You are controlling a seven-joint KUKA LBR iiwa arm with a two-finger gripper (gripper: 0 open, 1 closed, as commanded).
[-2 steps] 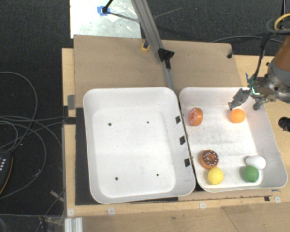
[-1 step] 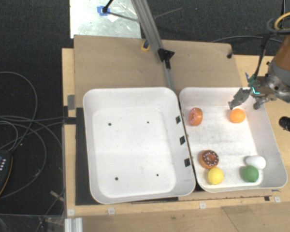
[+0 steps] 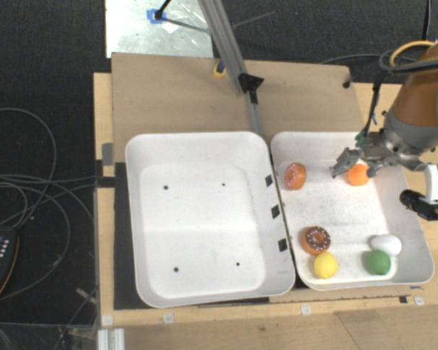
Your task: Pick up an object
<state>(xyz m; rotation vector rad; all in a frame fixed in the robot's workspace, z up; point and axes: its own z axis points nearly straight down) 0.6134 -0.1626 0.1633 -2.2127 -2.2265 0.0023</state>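
My jaws are hanging over the right bin, spread apart around an orange ball.

The orange ball is sitting between my fingers near the bin's far side, though I cannot tell if they are touching it. A glazed orange donut is lying to its left; a sprinkled donut, yellow ball, green ball and white piece are lying along the near edge.

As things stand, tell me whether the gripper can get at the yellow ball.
Probably yes. The gripper is over the orange ball at the far end of the right bin; the yellow ball lies uncovered near the front, close beside the donut.
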